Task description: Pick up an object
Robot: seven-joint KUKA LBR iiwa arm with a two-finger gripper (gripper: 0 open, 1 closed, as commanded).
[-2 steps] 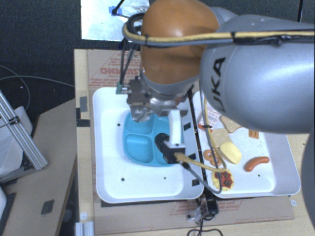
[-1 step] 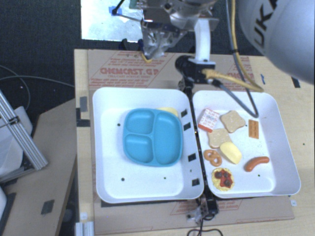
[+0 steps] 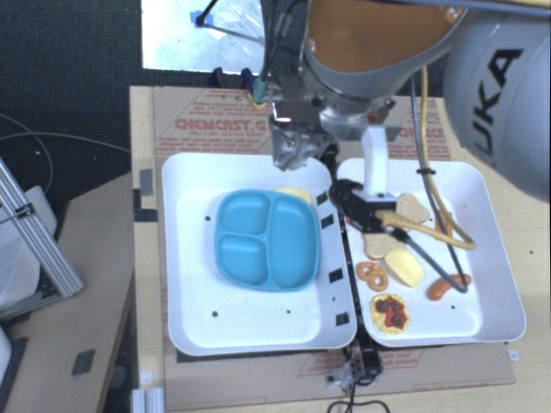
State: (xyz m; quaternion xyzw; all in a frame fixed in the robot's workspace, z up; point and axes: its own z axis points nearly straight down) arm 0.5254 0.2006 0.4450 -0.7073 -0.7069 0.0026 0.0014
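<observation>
Finds the gripper low over the far right corner of the left bin, close to the far rim. Cannot tell the claw's state, open or closed: too much grey housing and glare there to judge, and sees nothing held beneath it. Reads the placement as an approach to a pick, probably aimed at the pale yellow piece just on the near side of the claw, tucked against the far edge of the blue divided plate. Notes the plate flat across the middle of that bin, compartments up, with the yellow piece half hidden behind its rim. Expects an awkward grasp there, hemmed between plate edge and bin wall.

Counts the other candidates in the right bin: a bread slice in the far half, a tan biscuit and a pretzel along the left edge, a yellow lemon-like lump just beside the pretzel, a pizza piece by the near left corner, an orange sausage toward the middle of the near half. Takes these as loosely scattered and easier targets for a straight descent.

Judges the pick not yet made. Calls for a short drop onto the yellow piece, then a close and a lift. Risks a slip off the plate rim, or a closing on nothing.
</observation>
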